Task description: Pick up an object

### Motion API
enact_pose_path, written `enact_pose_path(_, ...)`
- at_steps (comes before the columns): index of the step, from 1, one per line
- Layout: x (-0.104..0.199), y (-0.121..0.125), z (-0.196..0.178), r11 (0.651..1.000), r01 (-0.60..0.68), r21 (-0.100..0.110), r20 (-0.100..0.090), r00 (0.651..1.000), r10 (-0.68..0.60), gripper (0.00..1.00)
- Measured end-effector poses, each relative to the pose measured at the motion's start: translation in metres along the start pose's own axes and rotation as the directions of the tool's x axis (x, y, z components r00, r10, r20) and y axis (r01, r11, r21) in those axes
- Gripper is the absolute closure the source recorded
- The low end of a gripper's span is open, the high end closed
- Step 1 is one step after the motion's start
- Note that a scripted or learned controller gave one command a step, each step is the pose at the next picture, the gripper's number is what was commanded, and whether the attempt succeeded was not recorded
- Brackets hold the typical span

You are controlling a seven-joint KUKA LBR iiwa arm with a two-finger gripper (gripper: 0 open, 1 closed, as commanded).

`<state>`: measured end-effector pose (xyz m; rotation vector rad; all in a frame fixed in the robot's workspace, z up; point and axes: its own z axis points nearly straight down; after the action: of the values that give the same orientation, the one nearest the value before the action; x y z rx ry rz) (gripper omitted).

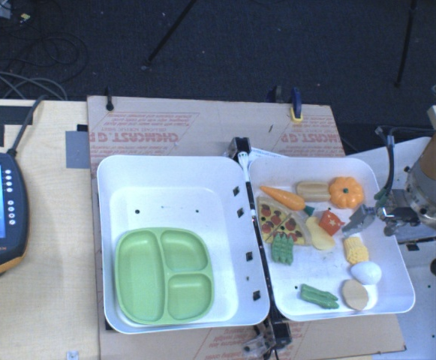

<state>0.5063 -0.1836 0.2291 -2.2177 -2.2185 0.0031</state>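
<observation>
The gripper (362, 220) hangs over the right bin (398, 291), fingers apart, holding nothing. It should drop straight onto the corn (356, 250), then squeeze.

Toy foods scattered flat in the right bin (398, 295): pumpkin (346, 192), carrot (282, 197), corn (356, 249), egg (366, 273).

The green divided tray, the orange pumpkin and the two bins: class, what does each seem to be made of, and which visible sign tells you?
Green divided tray: probably moulded plastic, matt, with one even colour and rounded compartment edges.
Orange pumpkin: likely toy plastic, slightly glossy, with a uniform orange and a small highlight.
The left bin and right bin: apparently thin white plastic, smooth, with soft rounded corners.
</observation>
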Motion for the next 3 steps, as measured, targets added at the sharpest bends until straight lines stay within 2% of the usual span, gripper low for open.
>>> enact_pose_path(1, -0.013, 0.042, 0.127, 1.000, 0.000, -0.008, 0.002, 1.000, 0.000, 0.00)
enact_pose_path(2, 0.035, 0.099, 0.142, 1.000, 0.005, -0.004, 0.002, 1.000, -0.005, 0.00)
enact_pose_path(3, 0.033, 0.097, 0.133, 1.000, 0.001, 0.000, 0.001, 1.000, -0.001, 1.00)
